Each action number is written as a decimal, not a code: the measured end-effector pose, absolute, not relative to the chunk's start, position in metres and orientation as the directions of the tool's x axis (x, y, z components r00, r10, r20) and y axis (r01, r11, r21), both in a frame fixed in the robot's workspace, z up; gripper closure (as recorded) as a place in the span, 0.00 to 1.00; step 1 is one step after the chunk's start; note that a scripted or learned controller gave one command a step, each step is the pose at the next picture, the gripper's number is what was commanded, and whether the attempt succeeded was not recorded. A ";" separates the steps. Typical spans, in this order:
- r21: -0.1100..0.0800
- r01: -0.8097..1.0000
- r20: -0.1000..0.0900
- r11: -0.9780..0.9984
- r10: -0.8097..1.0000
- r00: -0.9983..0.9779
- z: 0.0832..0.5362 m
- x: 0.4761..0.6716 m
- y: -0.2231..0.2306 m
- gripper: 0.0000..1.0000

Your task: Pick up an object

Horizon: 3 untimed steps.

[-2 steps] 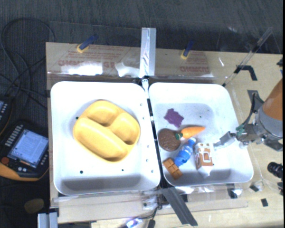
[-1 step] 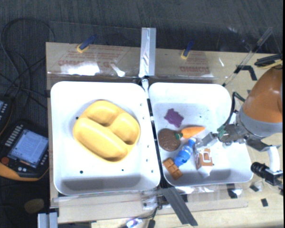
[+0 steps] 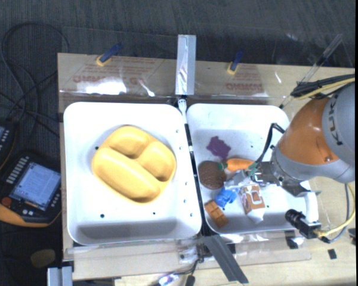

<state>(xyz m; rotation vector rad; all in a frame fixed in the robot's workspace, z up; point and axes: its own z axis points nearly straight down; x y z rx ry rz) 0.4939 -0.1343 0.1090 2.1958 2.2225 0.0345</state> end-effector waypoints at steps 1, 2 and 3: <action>0.035 0.994 0.000 0.106 0.994 -0.106 0.104 0.497 -0.147 0.00; 0.035 0.994 -0.005 0.102 0.995 -0.102 0.114 0.496 -0.151 1.00; -0.002 0.997 -0.004 -0.078 0.997 0.078 0.219 0.565 -0.118 1.00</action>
